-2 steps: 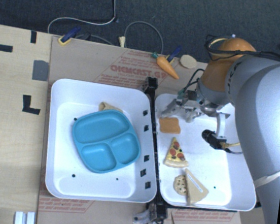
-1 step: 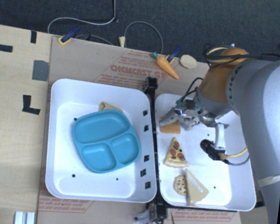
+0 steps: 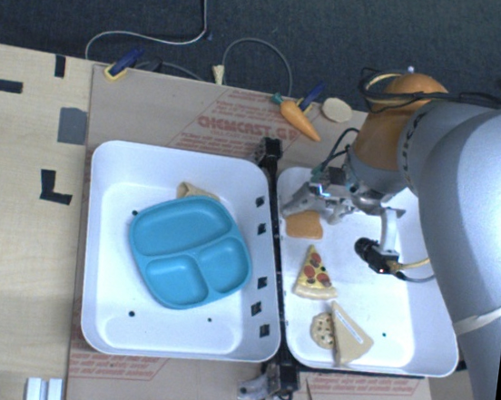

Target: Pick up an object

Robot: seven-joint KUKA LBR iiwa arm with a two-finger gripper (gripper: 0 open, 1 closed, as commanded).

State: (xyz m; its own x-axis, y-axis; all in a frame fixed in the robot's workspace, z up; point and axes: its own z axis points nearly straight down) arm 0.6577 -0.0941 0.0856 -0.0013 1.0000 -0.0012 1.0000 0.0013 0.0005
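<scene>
Where jaws [image 3: 316,205] crowd bin's divider edge [image 3: 274,243], toast [image 3: 303,224] beneath

Blue divided plate [image 3: 190,252], white bins [image 3: 106,221], orange carrot [image 3: 299,119], yellow pizza slice [image 3: 315,274] with red dots, tan cookie [image 3: 303,223]

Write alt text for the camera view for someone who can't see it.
A grey arm reaches from the right, its gripper low in the right bin beside a brown toy. That bin also has a pizza slice and a cookie; the left bin has a blue tray.
</scene>
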